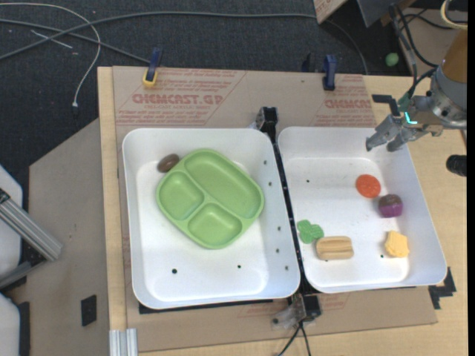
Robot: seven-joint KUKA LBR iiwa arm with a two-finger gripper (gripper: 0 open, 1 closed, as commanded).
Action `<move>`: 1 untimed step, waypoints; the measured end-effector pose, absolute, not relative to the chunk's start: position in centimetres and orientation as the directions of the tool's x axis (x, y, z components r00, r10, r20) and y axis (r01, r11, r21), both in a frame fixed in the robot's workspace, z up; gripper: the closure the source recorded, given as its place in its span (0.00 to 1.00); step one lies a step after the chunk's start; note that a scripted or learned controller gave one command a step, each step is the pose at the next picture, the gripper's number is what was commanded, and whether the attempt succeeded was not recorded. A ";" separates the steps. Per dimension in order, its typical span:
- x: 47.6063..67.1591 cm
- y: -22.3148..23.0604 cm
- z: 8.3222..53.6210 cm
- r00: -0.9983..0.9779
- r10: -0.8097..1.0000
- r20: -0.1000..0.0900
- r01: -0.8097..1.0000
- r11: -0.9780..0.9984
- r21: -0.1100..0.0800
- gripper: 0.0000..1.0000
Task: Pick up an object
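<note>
My gripper [387, 139] hangs over the far right corner of the right bin [326, 143], its two grey fingers spread open with nothing between them. Below it in that bin lie an orange-red round piece [368, 185], a purple piece [390, 205], a yellow piece [397, 245], a tan bun-shaped piece [335, 248] and a green leafy piece [309, 232]. The orange-red piece lies closest to the gripper, a little nearer the camera and to the left.
The left bin [148, 265] holds a green divided plate [210, 197] and a small brown piece [168, 162] at its far left. A black clamp [266, 118] sits where the bins meet. Cardboard lies under both bins, with blue clips at its far edge.
</note>
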State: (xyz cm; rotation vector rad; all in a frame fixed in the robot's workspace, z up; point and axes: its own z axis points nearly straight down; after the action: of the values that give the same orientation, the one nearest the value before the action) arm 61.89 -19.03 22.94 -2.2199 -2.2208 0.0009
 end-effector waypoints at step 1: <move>61.9 -19.0 23.0 -0.001 1.000 0.001 1.000 0.001 -0.001 0.00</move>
State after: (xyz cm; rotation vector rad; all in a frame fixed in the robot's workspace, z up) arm 61.90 -19.03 22.96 -2.2200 -2.2213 0.0005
